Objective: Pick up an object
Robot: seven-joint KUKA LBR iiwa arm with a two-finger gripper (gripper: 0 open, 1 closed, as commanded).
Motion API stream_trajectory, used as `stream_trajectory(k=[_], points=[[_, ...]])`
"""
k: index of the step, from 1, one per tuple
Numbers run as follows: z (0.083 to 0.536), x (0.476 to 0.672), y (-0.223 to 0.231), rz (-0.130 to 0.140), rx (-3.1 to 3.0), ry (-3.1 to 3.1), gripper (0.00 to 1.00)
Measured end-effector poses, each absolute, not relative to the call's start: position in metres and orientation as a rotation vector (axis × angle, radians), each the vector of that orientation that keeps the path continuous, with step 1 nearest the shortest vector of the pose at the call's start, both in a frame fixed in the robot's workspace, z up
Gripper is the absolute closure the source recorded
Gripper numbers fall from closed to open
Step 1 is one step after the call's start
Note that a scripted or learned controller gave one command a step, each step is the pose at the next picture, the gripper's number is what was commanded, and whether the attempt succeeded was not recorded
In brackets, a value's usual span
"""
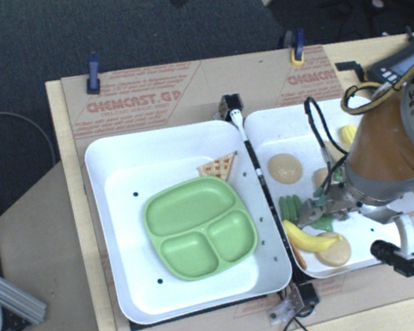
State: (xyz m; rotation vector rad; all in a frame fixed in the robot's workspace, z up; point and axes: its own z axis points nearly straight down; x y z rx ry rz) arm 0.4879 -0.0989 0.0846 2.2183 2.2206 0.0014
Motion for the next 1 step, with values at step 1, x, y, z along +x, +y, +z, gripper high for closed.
stream_trajectory(k=[1], points=[[0.0948, 0.4875, -0.0995, 0.002, 2.22, 2.218, 1.0]])
